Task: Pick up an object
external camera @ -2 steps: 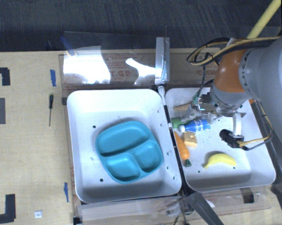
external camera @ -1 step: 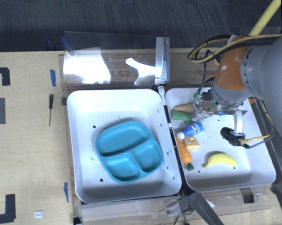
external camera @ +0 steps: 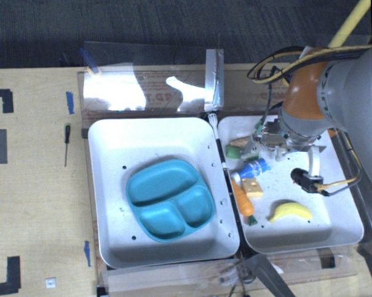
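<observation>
The arm (external camera: pixel 350 101) reached in from the right, its orange band (external camera: pixel 304 96) above the far side of the right bin (external camera: pixel 343 224). The gripper (external camera: pixel 270 138) hung low over that bin's far left part. Its metal body hid the tips, so I cannot tell whether it was open or closed, and nothing could be seen in its grasp. The loose objects all lay in this same bin, most of them to the left of the gripper and nearer the camera. Just beside the gripper on its left lay a small green thing (external camera: pixel 234 152), close to the bin's left wall. A little nearer than the gripper lay a blue and white bottle (external camera: pixel 253 169) on its side. Touching or almost touching the bottle, a tan block (external camera: pixel 252 186) sat on the near side of it. A carrot (external camera: pixel 242 199) lay along the left wall beside the block, pointing toward the near edge. A banana (external camera: pixel 290 211) lay well apart from the gripper, toward the near wall, with its curve arching up. To the gripper's right and a bit nearer, a black part (external camera: pixel 303 179) with a yellow cable (external camera: pixel 341 182) hung over the bin floor. The left bin (external camera: pixel 105 136), well away on the gripper's left, held a blue divided plate (external camera: pixel 170 198). Farther left still, a small screwdriver (external camera: pixel 66 134) lay on the bench (external camera: pixel 35 213).
</observation>
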`<state>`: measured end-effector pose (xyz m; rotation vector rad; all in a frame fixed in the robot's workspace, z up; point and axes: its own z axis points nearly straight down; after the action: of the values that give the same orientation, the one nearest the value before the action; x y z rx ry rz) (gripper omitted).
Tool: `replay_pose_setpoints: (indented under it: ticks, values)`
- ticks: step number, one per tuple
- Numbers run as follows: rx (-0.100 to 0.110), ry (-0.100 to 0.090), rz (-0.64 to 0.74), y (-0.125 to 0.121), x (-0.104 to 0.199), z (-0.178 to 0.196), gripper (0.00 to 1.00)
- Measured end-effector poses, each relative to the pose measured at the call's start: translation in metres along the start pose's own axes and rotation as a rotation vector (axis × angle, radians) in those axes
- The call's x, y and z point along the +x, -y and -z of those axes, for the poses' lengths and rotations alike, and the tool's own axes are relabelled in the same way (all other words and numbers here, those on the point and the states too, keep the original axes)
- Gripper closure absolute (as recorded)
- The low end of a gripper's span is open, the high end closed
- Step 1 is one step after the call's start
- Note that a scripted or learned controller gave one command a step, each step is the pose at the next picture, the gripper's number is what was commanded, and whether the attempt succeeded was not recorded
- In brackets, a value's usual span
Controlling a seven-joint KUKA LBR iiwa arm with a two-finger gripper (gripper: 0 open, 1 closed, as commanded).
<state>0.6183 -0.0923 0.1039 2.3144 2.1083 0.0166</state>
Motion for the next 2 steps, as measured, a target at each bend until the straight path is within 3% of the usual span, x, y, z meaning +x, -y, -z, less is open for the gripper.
replay_pose_setpoints:
  ticks: [1,2]
  values:
    - [0.013,0.000,0.192,0.027,-0.052,-0.017,0.00]
    - [0.009,-0.001,0.279,0.084,-0.018,-0.015,0.00]
